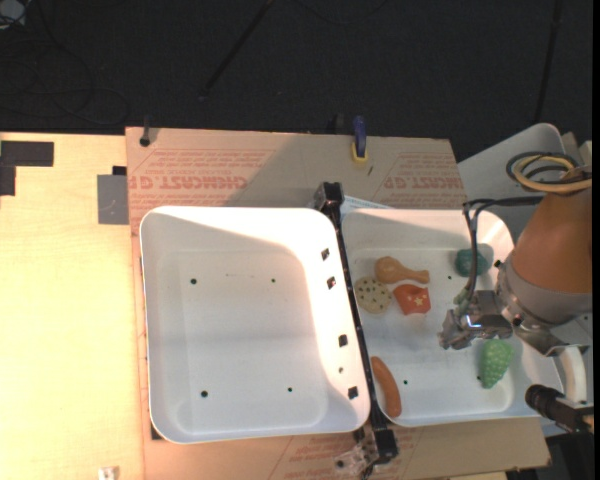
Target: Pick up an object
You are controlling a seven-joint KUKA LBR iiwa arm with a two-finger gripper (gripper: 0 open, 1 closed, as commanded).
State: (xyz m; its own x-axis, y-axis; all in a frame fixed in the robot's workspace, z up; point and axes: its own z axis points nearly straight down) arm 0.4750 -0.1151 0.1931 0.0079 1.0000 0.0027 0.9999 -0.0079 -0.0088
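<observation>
The right bin (420, 230) holds several small toys. A tan drumstick (398, 268) lies near its middle, with a red piece (413, 299) just below it and a round tan cookie (372, 295) to the left. An orange sausage (385, 386) lies along the bin's front left. A teal ball (470, 261) sits at the right, and a green bunch (496, 361) lies at the front right. My gripper (462, 328) hangs over the right part of this bin, between the red piece and the green bunch. Nothing shows between its fingers.
The left bin (240, 323) stands beside the right one, with a black divider clip (342, 298) running between them. Both rest on brown cardboard (230, 168). The arm's orange band (555, 243) and cables rise at the right edge.
</observation>
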